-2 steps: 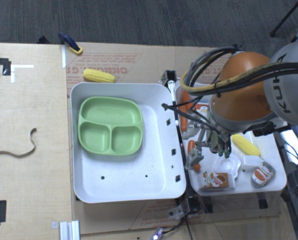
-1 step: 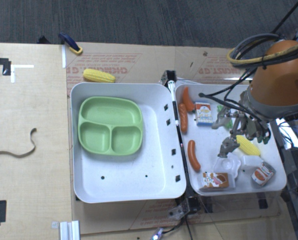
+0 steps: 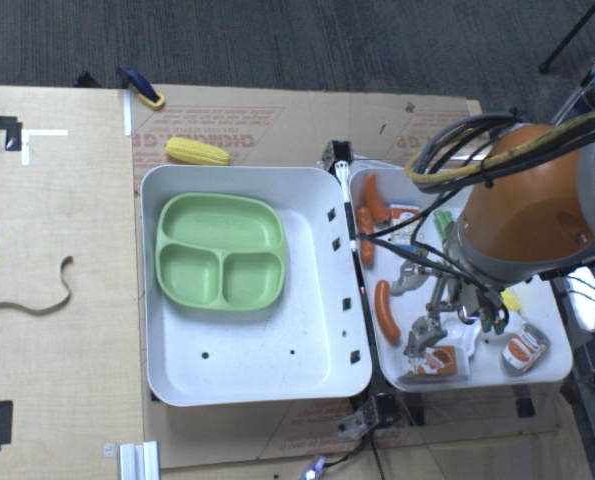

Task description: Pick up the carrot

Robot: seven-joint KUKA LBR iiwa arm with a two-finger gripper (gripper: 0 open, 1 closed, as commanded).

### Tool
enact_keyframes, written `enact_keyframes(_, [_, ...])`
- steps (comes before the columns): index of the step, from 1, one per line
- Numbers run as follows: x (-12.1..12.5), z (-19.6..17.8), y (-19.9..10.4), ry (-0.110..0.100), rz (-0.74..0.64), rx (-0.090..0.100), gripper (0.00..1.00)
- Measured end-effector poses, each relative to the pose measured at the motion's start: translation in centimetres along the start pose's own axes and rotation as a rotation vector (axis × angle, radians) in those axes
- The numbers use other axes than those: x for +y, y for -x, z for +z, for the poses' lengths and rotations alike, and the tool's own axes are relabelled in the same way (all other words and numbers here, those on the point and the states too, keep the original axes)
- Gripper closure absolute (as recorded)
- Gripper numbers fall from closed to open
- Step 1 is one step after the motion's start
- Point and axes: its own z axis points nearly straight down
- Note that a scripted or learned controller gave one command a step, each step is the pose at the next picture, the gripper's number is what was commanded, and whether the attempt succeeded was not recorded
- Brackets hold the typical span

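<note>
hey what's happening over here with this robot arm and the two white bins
The grey and orange arm is reaching in from the right over the right bin, with its gripper low among the toy food there. The carrot lies near that bin's far left corner, away from the gripper, so it is not picked up yet. Another orange piece lies beside the gripper. The left bin holds a green divided plate, and a toy corn cob sits on the bench behind it.

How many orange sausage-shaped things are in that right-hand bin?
3: one near the top, one on the left wall, one lower down. The arm may hide more.
</note>
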Motion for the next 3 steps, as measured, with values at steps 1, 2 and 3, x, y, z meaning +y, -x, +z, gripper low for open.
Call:
enact_keyframes(1, [6.5, 0.0, -0.1, 0.000, 0.078, 0.000, 0.00])
enact_keyframes(2, [3.9, 0.0, 7.0, -0.001, 0.090, -0.002, 0.00])
enact_keyframes(3, [13.6, 3.2, 2.5, -0.001, 0.185, 0.001, 0.00])
